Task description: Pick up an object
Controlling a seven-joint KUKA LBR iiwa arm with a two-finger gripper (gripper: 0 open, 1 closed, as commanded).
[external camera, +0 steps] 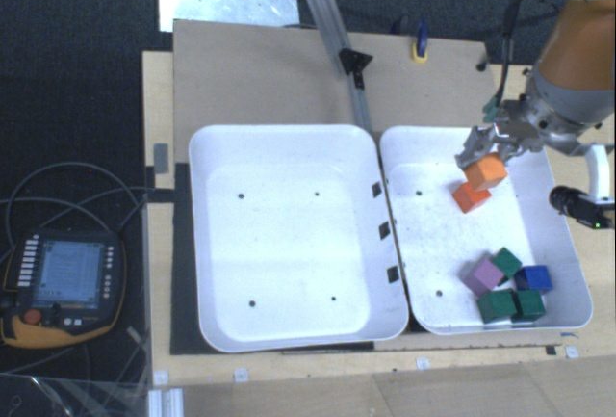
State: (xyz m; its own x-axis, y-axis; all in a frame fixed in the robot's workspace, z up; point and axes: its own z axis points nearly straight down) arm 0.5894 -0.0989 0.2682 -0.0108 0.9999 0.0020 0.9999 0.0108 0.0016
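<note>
Two bins sat side by side on the surface (269,78). In the right bin (423,213), one block (487,171) lay under the tool (489,153), another (471,197) touching it; four blocks (506,287) clustered at the near right corner.

An orange block (487,170) sits tilted between the fingers (478,151), just above a second orange block (470,197).
</note>
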